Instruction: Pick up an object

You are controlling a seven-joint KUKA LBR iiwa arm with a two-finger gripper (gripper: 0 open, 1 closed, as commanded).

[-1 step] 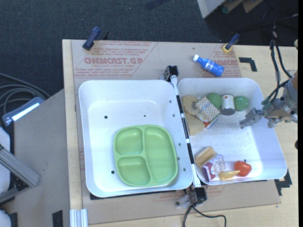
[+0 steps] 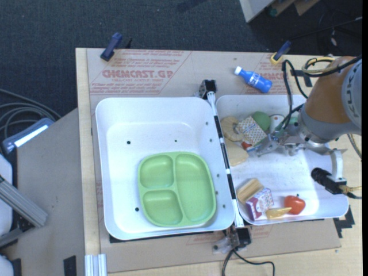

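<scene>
A: Where is the gripper [image 2: 257, 149]?

B: Low in the right bin [image 2: 287, 165], center-right of frame, beside the patterned packet [image 2: 250, 129]. Whether the fingers are open, I cannot tell.

A: Advice?

B: Center over one item, descend straight, avoid neighbours.

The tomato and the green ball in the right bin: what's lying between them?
In the camera view, mostly bare white bin floor separates the green ball from the tomato; the end effector reaches in just below the ball.
</scene>
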